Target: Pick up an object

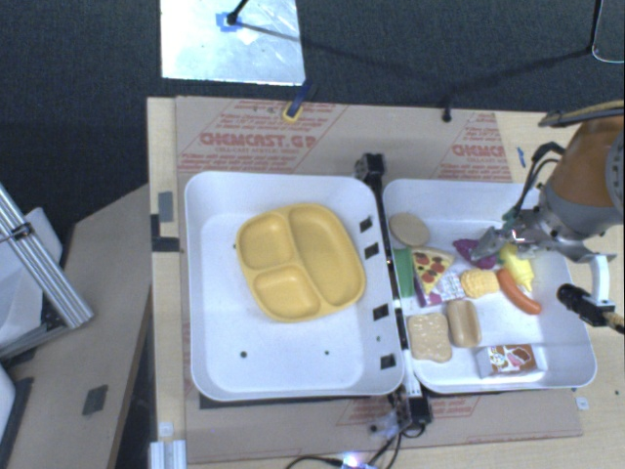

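My gripper (pixel 508 236) hangs low over the right bin (pixel 566 369), reaching in from the right. Its tip is just above a purple toy (pixel 477 250) and a yellow banana-like toy (pixel 516 266). Whether it touches either is unclear. Close by lie an orange-red sausage (pixel 520 294), a yellow corn piece (pixel 479 283), a pizza slice (pixel 428 266) and a tan round cookie (pixel 410 229). Nearer the front are a bread slice (pixel 428 337), a hot dog bun (pixel 464 322) and a small printed box (pixel 511 359).
The left bin (pixel 215 360) holds a yellow divided plate (pixel 298 260). A black-clipped divider (pixel 386 262) runs between the two bins. A shiny metal sheet (pixel 232 27) lies on the dark floor beyond the bench.
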{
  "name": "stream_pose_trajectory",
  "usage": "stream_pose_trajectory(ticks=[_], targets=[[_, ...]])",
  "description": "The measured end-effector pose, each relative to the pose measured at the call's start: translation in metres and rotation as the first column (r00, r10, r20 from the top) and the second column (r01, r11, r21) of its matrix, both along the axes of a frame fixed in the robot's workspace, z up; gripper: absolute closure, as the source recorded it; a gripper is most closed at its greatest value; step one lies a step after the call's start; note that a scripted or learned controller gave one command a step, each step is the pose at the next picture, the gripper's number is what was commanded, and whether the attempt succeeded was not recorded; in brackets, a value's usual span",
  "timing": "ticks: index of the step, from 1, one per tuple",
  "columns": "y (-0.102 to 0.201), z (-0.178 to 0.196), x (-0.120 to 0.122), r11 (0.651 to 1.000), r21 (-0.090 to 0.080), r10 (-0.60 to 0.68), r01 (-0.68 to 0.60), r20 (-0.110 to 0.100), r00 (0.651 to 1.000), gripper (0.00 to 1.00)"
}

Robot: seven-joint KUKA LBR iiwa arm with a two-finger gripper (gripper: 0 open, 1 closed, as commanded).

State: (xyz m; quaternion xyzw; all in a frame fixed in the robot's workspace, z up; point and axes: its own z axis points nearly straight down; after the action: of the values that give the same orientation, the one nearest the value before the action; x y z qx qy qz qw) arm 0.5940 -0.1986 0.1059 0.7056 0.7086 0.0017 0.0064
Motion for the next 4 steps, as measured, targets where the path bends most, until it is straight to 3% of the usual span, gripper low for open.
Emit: stream_pose_trajectory(ticks=[1,2,4], targets=[[0.000,0.002,0.005,1.000,-0.001,0.001,-0.001,0.013,1.000,0.00],[-0.001,0.008,0.002,1.000,0.000,0.001,-0.001,0.005,1.000,1.00],[-0.002,0.123,-0.003,1.000,0.004,0.002,-0.002,-0.004,1.000,1.00]])
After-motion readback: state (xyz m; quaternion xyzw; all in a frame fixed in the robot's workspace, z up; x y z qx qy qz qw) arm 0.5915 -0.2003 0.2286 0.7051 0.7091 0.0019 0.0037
